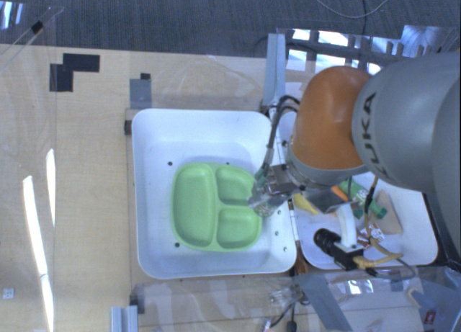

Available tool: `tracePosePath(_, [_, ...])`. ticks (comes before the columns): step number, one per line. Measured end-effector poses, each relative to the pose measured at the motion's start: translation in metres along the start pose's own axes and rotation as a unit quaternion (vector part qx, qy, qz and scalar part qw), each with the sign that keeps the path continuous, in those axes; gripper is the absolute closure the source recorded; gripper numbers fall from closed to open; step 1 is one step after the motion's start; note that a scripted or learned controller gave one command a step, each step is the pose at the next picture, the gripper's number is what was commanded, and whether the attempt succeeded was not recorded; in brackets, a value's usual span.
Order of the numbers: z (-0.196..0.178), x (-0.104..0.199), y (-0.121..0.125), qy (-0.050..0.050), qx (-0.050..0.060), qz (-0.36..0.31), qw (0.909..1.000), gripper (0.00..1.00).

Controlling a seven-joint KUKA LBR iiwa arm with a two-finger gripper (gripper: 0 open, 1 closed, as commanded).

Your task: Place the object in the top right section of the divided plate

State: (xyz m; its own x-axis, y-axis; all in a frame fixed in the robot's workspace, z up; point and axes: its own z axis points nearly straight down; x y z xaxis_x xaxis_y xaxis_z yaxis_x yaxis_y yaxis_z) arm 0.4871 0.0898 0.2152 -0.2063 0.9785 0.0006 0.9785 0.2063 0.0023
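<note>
A light green divided plate (196,208) lies in the left white bin (155,143). It has one long section on the left and two smaller ones on the right. My gripper (261,195) hangs over the plate's right rim, between the top right section (232,181) and the bottom right section (236,227). Its tip is a blur of grey and clear parts, and I cannot make out any object in it. The arm's orange band (328,125) and grey body cover much of the right bin.
The right bin (421,240) holds several small items partly under the arm: a yellow piece (306,205), an orange piece (338,193), a green piece (358,191), a tan wedge (387,208) and a white piece (346,222). Bare white floor surrounds the plate.
</note>
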Motion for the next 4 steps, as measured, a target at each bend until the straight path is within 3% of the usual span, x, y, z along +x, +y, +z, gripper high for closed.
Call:
tracePosePath(1, [0.0, -0.001, 0.0, 0.0, 0.0, 0.001, 1.0, 0.0])
tracePosePath(2, [0.091, 0.021, 0.004, 0.0, 0.001, 0.106, 0.9944, 0.0])
tracePosePath(3, [0.081, 0.019, 0.005, 0.0, 0.0, 0.109, 0.994, 1.0])
tracePosePath(4, [0.03, -0.074, -0.015, 0.0, -0.001, 0.147, 0.9892, 1.0])
